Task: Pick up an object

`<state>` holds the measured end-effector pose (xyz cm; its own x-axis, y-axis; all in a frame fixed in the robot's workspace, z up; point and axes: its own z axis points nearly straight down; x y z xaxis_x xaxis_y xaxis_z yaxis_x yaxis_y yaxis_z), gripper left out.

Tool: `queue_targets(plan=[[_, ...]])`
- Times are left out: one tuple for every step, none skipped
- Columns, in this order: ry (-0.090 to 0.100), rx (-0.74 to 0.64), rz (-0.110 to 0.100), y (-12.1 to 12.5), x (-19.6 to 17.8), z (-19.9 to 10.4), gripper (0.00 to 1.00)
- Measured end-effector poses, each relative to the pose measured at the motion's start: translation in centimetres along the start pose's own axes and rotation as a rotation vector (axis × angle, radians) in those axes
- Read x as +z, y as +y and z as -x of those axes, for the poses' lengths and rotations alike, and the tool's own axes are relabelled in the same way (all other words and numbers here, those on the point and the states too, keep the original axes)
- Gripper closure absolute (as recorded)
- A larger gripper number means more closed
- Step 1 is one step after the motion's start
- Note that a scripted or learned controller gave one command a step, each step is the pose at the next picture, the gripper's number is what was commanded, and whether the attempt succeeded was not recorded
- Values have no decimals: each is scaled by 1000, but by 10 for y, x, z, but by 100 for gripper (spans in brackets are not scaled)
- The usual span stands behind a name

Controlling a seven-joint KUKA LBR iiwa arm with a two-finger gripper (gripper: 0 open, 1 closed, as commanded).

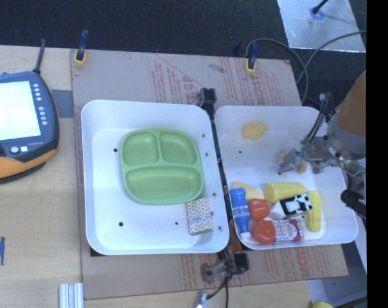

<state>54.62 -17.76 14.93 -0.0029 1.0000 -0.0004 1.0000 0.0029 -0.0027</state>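
My gripper [299, 167] hangs over the right side of the right bin [271, 117], its grey fingers [284, 166] spread open. A small tan object [300, 165] lies between them, low against the bin floor; I cannot tell whether the fingers touch it. In front of the gripper sit a yellow cylinder [284, 190], a black-and-white toy [297, 205] and a yellow banana [314, 210]. A tan lump [254, 131] lies apart at the back of the bin.
The right bin's front also holds a blue bottle [238, 210], two red tomatoes [258, 208] and a flat packet [287, 231]. The left bin [97, 172] carries a green divided plate [162, 165] and a small carton [200, 215]. A control tablet [14, 120] lies at the far left.
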Motion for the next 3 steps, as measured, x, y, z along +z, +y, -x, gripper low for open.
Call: queue_targets(plan=[[1, -2, 0, 62, 58, 21, 0], [1, -2, -1, -45, 58, -32, 0], [0, -4, 0, 23, 57, -79, 0]])
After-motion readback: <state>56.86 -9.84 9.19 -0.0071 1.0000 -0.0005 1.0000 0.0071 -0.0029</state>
